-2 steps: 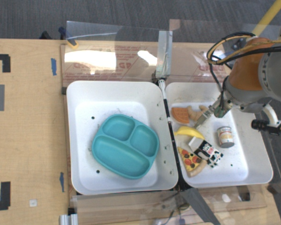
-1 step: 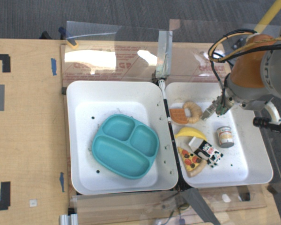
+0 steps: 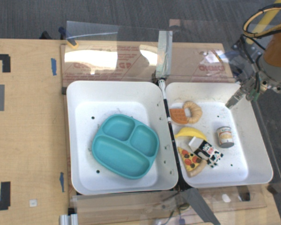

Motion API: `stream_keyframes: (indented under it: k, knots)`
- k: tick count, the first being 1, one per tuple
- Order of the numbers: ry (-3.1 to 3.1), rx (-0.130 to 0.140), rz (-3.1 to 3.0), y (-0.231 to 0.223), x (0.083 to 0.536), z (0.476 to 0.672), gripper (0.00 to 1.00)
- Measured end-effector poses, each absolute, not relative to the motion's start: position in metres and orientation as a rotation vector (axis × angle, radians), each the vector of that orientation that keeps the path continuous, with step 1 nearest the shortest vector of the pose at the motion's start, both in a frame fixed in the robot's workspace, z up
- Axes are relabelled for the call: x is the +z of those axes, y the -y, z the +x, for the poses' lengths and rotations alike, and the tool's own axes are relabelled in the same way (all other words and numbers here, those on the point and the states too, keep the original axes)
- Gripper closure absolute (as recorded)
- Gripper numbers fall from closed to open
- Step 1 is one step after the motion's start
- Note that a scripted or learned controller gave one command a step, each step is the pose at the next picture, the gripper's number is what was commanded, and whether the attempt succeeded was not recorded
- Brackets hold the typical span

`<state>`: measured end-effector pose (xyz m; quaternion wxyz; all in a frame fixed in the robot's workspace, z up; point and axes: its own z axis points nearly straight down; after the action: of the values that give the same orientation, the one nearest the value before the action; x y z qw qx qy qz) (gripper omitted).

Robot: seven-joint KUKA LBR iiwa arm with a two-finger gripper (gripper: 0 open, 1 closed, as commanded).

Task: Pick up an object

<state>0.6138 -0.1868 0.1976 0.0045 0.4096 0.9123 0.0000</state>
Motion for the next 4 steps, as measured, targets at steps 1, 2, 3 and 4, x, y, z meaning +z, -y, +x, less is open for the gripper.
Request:
stream_keyframes:
  k: [1, 2, 3, 4]
  knots:
    - [-2.925, -0.002, 1.145, 0.226, 0.226, 0.546, 1.00]
    - [-3.128, 0.000, 0.230, 0.223, 0.259, 0.577, 1.00]
    - [-3.056, 0.001, 0.728, 0.224, 0.289, 0.532, 1.00]
    - [-2.945, -0.001, 1.086, 0.224, 0.332, 0.501, 1.00]
